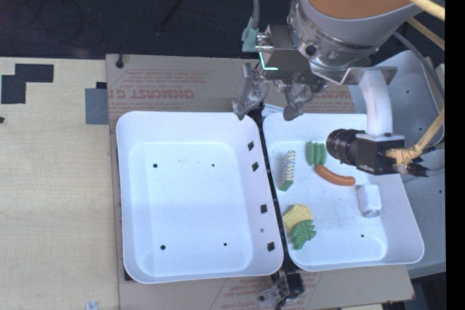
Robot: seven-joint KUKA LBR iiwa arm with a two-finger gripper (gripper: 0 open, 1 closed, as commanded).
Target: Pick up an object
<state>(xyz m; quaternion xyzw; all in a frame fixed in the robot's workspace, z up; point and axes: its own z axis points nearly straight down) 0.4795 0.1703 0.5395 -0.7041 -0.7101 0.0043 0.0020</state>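
My gripper [267, 108] hangs above the far edge of the bins, over the divider between them, with its two fingers [247, 104] spread open and nothing between them. In the right bin [392, 250] lie several small objects: a pale ridged piece with a green end [287, 170], a green pod-like piece [315, 153], an orange carrot-like stick [335, 176], a yellow and green corn-like toy [298, 222] and a small white cylinder [369, 200]. All of them sit below and to the right of the gripper.
The left bin [131, 178] stands beside the right one, sharing a black clipped divider [263, 185]. A black cylindrical device on a white bracket [360, 149] overhangs the right bin's far right side. Brown cardboard [174, 87] lies beneath both bins.
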